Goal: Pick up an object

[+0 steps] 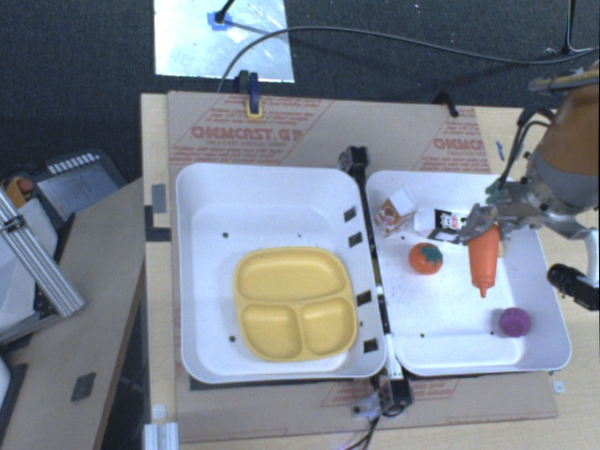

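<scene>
The gripper point(487, 221) sits over the top of the carrot point(484, 259) in the right bin point(553, 345); its fingers blur into the carrot's end, so I cannot tell their state. The arm point(572, 148) is cut off at the right edge.

Arm point(572, 148) cut off at right edge; carrot point(484, 259) top hidden behind claw point(494, 216); packet point(448, 223) label too small to read.

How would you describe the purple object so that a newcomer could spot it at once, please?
Look in the right-hand white bin, toward its near right corner. The small purple ball lies there alone, below the orange carrot; it is the only purple thing.
</scene>
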`<state>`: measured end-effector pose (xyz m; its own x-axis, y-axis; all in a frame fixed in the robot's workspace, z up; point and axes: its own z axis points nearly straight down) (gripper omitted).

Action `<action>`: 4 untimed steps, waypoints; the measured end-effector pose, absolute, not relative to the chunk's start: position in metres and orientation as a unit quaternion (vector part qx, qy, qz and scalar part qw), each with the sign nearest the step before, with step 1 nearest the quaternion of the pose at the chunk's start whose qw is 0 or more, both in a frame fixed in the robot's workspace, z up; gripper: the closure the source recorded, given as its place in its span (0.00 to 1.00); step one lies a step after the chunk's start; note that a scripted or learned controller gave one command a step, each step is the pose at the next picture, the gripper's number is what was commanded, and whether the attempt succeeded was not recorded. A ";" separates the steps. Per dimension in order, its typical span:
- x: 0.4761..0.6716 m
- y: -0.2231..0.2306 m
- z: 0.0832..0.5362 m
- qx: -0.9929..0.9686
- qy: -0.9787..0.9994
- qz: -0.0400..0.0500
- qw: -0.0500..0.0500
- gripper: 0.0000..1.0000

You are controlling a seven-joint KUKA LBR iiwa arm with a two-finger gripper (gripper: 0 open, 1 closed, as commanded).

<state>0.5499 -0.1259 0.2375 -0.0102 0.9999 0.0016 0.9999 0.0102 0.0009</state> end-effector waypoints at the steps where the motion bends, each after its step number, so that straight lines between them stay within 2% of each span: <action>1: 0.540 -0.078 0.228 -0.704 -0.710 -0.001 0.000 1.00; 2: 0.544 -0.027 0.235 -0.704 -0.711 -0.002 0.000 1.00; 3: 0.539 0.015 0.235 -0.704 -0.710 -0.001 0.000 1.00; 4: 0.525 0.074 0.229 -0.703 -0.711 -0.001 0.001 1.00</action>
